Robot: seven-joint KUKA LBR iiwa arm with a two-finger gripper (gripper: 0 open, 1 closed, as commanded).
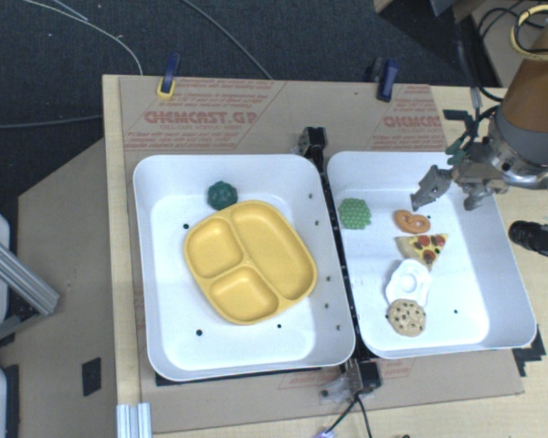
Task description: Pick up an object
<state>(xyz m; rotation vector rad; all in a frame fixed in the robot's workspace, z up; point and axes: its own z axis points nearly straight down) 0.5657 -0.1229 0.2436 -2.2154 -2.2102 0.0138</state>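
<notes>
White plastic forms both bins, and the hand (449, 190) hangs over the far part of the right bin (493, 290), its two grey fingers (429, 190) spread apart with nothing between them. Everything it could pick lies in a loose column toward the near side and slightly to the left of it. Closest is the hot-dog toy (411, 221), just below the left finger and lying with its long axis roughly left to right. Nearer the viewer come the pizza-slice toy (424, 245), then the fried-egg toy (408, 283), then the cookie (405, 318), each touching or almost touching the next. A green leafy piece (353, 213) sits apart at the bin's left wall.

So the coming move, as I judge it, is a short drop toward the near-left onto the hot-dog toy. The fingers would want to straddle its short width. The pizza slice crowds its near side, so one finger may land on it.

Across the divider, the left bin (155, 245) holds a yellow divided plate (247, 261) and a dark green lump (222, 193), well away from the arm.
</notes>
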